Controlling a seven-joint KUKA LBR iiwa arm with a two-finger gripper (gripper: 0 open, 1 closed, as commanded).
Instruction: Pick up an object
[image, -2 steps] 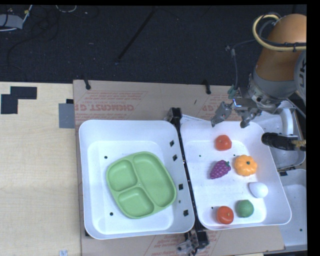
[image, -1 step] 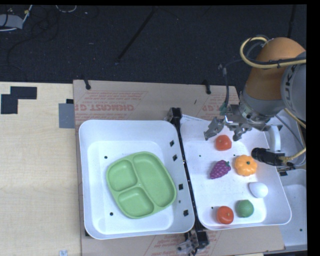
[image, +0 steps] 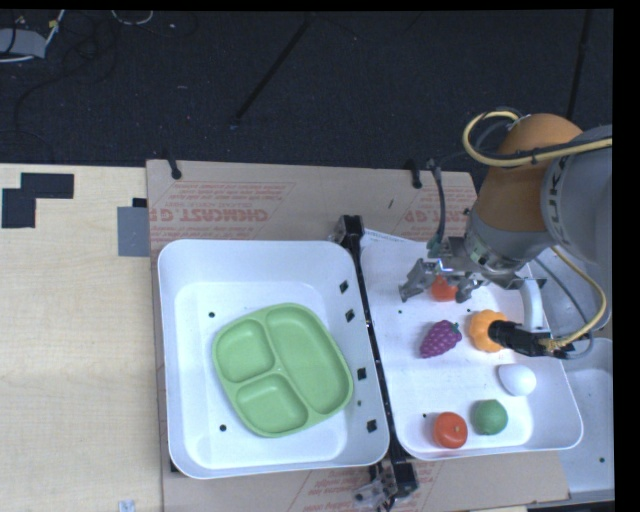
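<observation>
Objects for picking lie scattered in the right bin (image: 560, 425), and we count six of them. Nearest the arm (image: 525, 190) is a small red-orange piece (image: 443, 290), sitting toward the far end of that bin. We see the gripper (image: 440, 283) lowered right over it, one grey finger on each side, so the fingers (image: 415, 284) stand apart with the piece in the gap between them. We cannot tell whether the fingers actually touch it, or whether it has left the bin floor.

Just nearer the camera lies a purple grape bunch (image: 440, 338), tilted, near the middle of the bin. Beside it, toward the right wall, is an orange fruit (image: 485, 330), partly covered by a black fitting with a yellow cable. Nearer still we find a white egg-shaped piece (image: 517, 380), and along the near edge a green round fruit (image: 489, 416) just beside a red tomato-like piece (image: 451, 430); those two sit close together, almost touching.

In the left bin (image: 190, 300) we see a light green divided plate (image: 281, 370) with three compartments, lying flat and turned at an angle. Both bins rest side by side on a cardboard sheet (image: 260, 205) with mirrored red lettering, and that sheet lies on the pale wooden worktop (image: 70, 350).
</observation>
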